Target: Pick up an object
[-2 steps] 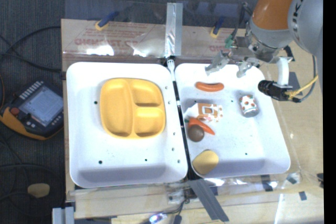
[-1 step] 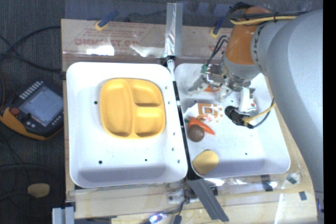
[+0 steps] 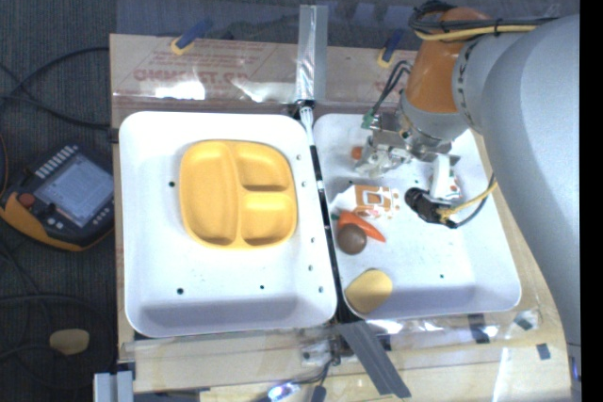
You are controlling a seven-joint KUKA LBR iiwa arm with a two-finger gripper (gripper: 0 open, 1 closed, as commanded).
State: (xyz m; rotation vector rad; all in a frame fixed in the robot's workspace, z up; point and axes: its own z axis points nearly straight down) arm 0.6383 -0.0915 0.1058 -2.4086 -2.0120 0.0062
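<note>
My gripper is low over the far part of the right bin, with the grey arm and its orange band coming in from the right. A small orange piece shows just to its left. Nearer than the gripper lies an orange-and-white card. Below that, an orange carrot-shaped piece rests against a brown ball. A yellow rounded object sits at the bin's near left corner.
The left bin holds a yellow compartment plate. A raised divider separates the two bins. A handheld pendant lies off the bench to the left.
</note>
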